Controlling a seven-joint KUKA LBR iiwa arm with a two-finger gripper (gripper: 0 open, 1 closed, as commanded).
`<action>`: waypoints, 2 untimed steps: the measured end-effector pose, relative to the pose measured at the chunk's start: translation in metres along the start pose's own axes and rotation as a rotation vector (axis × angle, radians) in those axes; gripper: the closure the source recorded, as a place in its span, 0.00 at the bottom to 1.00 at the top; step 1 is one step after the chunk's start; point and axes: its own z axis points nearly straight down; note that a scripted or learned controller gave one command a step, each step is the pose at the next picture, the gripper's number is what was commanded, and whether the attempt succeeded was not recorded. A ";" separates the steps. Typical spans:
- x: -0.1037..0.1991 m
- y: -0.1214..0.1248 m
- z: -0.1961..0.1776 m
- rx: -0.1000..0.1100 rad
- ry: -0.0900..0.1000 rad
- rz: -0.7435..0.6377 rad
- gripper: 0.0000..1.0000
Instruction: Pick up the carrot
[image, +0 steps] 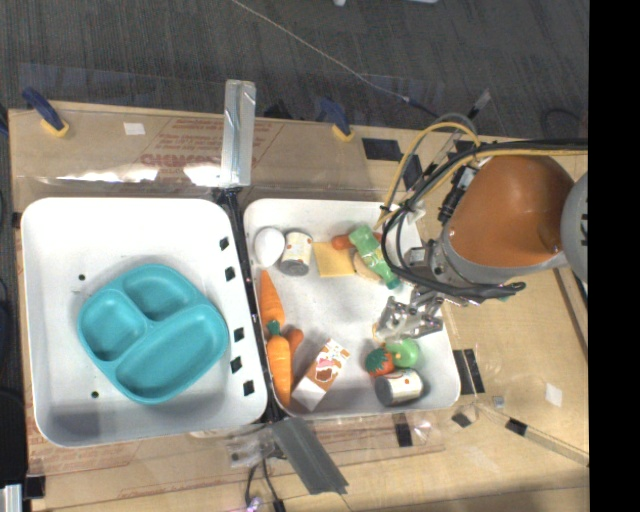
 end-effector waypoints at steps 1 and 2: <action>-0.083 -0.067 0.017 0.006 -0.002 -0.077 1.00; -0.038 -0.088 -0.102 0.016 0.002 -0.284 1.00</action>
